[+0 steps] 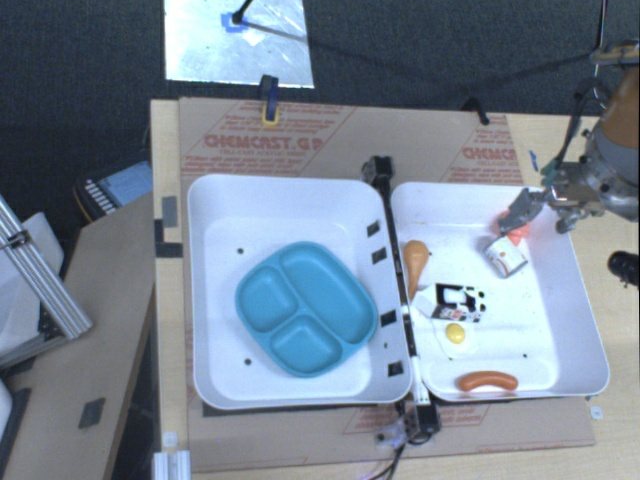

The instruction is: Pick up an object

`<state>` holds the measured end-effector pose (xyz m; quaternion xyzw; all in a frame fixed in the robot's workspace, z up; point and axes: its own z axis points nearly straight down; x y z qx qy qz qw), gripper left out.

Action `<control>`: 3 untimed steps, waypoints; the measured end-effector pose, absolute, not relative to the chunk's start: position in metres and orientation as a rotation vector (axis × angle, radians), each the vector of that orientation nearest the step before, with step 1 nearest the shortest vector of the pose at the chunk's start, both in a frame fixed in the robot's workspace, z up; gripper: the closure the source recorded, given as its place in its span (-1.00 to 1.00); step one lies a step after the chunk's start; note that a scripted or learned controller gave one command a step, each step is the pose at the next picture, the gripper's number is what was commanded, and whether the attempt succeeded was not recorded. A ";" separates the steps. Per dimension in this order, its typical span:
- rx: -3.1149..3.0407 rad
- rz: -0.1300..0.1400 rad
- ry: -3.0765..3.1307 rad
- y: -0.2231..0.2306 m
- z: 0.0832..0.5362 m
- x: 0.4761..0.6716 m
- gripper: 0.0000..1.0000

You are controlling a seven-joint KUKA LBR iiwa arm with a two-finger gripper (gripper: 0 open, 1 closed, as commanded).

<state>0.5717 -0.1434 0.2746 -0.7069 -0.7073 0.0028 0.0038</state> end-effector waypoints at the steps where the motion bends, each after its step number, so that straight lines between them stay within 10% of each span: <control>1: -2.219 -0.001 -2.225 -0.143 0.280 0.574 -1.00; 3: -2.220 0.002 -2.221 -0.144 0.192 0.572 -1.00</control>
